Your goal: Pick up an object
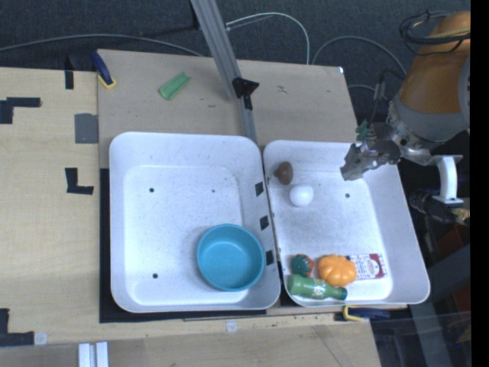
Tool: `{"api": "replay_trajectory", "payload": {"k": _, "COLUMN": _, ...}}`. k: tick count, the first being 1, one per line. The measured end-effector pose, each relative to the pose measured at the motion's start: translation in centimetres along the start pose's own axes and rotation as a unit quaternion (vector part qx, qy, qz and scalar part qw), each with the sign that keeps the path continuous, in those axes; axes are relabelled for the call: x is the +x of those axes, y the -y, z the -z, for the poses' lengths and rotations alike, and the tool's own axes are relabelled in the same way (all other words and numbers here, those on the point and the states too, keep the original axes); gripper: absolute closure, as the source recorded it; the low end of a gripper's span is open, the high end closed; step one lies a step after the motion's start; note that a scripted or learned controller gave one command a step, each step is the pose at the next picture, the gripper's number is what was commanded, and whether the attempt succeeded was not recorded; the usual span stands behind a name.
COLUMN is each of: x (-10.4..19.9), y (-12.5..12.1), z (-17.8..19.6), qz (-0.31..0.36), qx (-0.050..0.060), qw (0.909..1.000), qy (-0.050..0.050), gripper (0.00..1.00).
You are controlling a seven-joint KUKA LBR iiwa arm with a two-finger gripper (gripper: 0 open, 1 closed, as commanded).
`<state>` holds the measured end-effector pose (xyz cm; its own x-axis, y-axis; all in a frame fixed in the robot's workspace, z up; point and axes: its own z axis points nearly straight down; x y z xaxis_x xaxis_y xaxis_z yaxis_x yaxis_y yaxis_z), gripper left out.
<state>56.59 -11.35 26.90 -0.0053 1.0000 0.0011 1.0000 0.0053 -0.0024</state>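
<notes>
The right bin (382,205) holds a brown round object (283,172) and a white ball (301,196) near its far left corner. Along its near edge lie a green object (315,287), a small green-and-red piece (302,264), an orange pumpkin-like object (336,270) and a red-and-white packet (371,266). A blue bowl (230,257) sits in the near right part of the left bin (153,205). My gripper (353,168) hangs over the far right part of the right bin, well right of the white ball, with nothing visibly in it.
A metal pole (221,44) slants across the bench behind the bins. A green block (174,86) and a blue-and-yellow clip (102,69) lie on the bench top behind the left bin. Cables run along the back.
</notes>
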Motion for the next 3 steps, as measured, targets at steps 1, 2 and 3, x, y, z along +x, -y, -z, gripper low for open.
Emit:
{"api": "replay_trajectory", "payload": {"k": 1, "x": 5.9, "y": 0.4, "z": -1.3, "qz": 0.001, "qx": 0.0, "qw": 1.0, "qy": 0.0, "gripper": 1.0}}
{"api": "replay_trajectory", "payload": {"k": 2, "x": 10.3, "y": 0.5, "z": -2.2, "qz": 0.0, "qx": 0.0, "qw": 1.0, "qy": 0.0, "gripper": 1.0}}
{"api": "replay_trajectory", "payload": {"k": 3, "x": 16.1, "y": -0.3, "z": -3.7, "qz": 0.001, "qx": 0.001, "qw": 1.0, "qy": 0.0, "gripper": 1.0}}
